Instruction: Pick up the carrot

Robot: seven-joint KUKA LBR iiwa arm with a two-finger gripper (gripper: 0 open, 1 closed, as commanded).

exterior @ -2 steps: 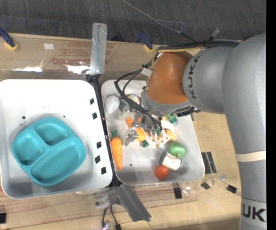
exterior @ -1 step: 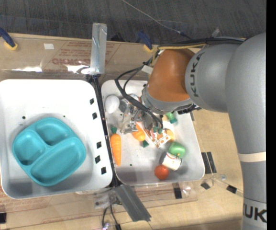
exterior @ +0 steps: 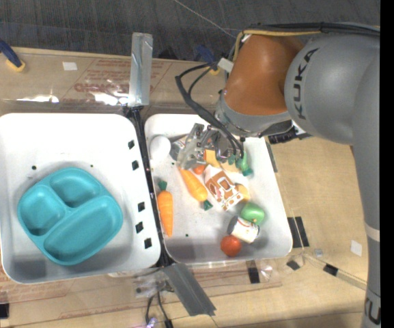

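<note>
The carrot is orange with a small green top. It lies lengthwise along the left wall of the right bin, tip toward the near edge. My gripper hangs over the upper middle of that bin, up and to the right of the carrot and apart from it. Just below the gripper lies a second elongated orange piece, slanted. Nothing is visibly held.
The right bin also holds a white ball, a patterned orange-and-white box, a green item, a white cylinder and a red tomato. A teal divided plate sits in the left bin.
</note>
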